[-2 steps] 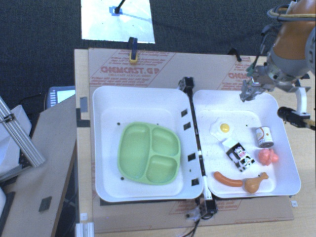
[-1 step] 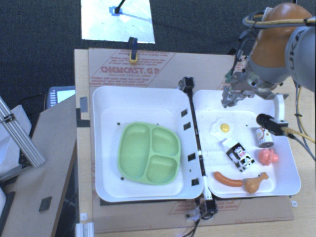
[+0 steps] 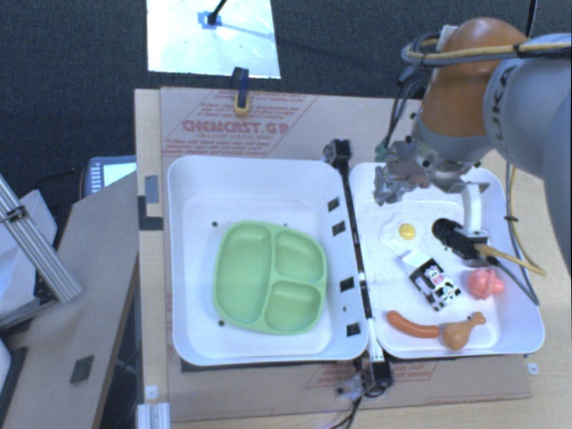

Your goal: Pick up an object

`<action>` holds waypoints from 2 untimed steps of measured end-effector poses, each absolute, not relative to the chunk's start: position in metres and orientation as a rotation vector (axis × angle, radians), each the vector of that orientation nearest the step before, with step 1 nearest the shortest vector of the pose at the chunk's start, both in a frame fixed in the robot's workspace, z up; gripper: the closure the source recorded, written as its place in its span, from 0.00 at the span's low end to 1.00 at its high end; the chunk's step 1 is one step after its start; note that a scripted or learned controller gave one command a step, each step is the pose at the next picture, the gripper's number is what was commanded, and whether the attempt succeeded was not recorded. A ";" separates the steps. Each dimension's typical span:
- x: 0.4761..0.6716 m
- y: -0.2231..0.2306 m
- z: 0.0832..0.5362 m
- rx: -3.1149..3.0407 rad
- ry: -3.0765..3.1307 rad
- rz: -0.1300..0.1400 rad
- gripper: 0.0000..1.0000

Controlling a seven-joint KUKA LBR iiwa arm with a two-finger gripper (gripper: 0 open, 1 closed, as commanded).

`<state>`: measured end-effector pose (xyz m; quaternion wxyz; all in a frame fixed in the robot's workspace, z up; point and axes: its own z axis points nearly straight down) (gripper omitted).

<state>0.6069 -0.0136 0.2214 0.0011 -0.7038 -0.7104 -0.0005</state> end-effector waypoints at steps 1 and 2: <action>0.590 0.043 0.219 -2.208 -2.231 -0.002 1.00; 0.594 0.094 0.216 -2.211 -2.232 -0.004 1.00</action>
